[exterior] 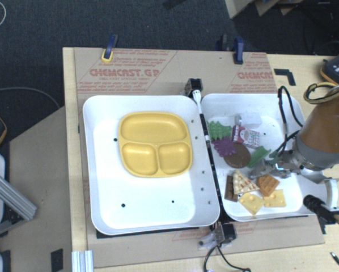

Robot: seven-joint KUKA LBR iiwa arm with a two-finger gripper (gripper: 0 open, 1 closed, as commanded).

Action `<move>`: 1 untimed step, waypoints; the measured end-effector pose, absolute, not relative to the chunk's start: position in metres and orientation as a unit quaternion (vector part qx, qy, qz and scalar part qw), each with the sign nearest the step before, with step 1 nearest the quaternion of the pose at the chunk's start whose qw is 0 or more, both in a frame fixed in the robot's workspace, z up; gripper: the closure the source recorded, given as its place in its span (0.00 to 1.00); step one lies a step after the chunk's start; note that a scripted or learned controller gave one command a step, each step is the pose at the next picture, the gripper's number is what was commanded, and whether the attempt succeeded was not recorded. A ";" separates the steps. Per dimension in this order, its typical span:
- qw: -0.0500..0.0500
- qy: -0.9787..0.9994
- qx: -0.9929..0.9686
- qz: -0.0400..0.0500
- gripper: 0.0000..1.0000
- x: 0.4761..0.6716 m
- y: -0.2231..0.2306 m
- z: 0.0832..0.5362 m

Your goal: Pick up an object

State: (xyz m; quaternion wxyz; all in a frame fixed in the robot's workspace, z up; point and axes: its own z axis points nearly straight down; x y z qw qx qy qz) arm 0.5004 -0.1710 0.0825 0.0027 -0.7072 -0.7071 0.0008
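Note:
The right bin (254,102) holds a pile of toy food. In it are a green leafy piece (217,130), a purple grape bunch (225,147), a brown round piece (237,156), a red and white packet (246,135) and a small green piece (259,153). Nearer the front lie a sandwich slice (242,183), a brown bread piece (267,184) and two cheese wedges (251,202) (276,198). My gripper (271,166) reaches in from the right, low over the pile, just above the bread piece and beside the small green piece. I see nothing held.
The left bin (101,197) bears a yellow divided plate (155,143). Both bins rest on a cardboard sheet (130,71) clamped at the back. Black cables (283,103) loop over the right bin's far right side.

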 end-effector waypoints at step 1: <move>0.000 -0.707 -0.708 0.000 1.00 0.501 -0.172 0.095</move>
